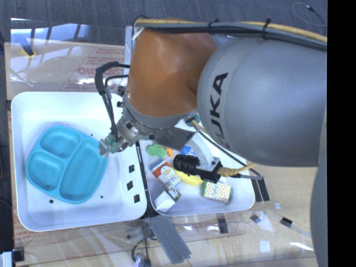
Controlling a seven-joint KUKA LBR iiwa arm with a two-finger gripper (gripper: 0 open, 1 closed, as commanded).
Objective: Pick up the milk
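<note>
I see the small white-and-red milk carton (167, 187) lying untouched low in the right white bin (245, 200) at frame centre-bottom, while my gripper (109, 145) hangs over the left white bin (33, 216) by the blue divided plate (65, 164); can't tell its state, pick not started.

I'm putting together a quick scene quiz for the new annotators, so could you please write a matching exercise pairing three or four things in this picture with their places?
Things:
1. blue divided plate
2. gripper
3. milk carton
4. patterned box

Places:
A. lower right part of the right bin
B. just above the plate's right edge, in the left bin
C. lying in the right bin, left of the black cylinder
D. flat on the left bin's floor

Pairs: 1-D, 2-B, 3-C, 4-A
</note>
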